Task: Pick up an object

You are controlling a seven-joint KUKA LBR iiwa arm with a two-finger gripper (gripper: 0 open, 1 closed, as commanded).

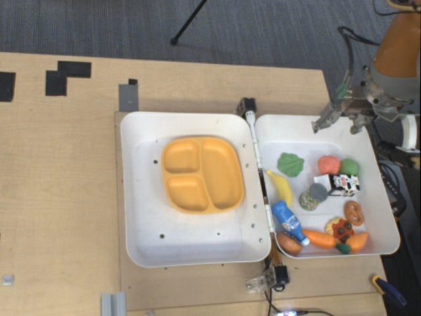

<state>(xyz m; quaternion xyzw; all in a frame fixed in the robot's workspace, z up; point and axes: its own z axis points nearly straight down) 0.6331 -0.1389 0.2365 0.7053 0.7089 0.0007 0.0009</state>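
Observation:
My gripper (339,121) hangs open over the far edge of the right bin (378,176), its two fingers spread with nothing between them. In that bin lie a green leafy toy (290,164), a red ball (328,164), a green ball (349,167), a black and white carton (343,184), a grey can (313,197), a yellow banana (281,186), a blue bottle (287,221), a carrot (321,239), a pretzel (353,211) and a pizza slice (341,228). All sit in front of and below the gripper.
The left bin (141,196) holds a yellow divided plate (200,174). A black clamp (247,105) sits at the far end of the rim between the bins. Cables run near the bench's right side, and a clip (263,282) lies at the front.

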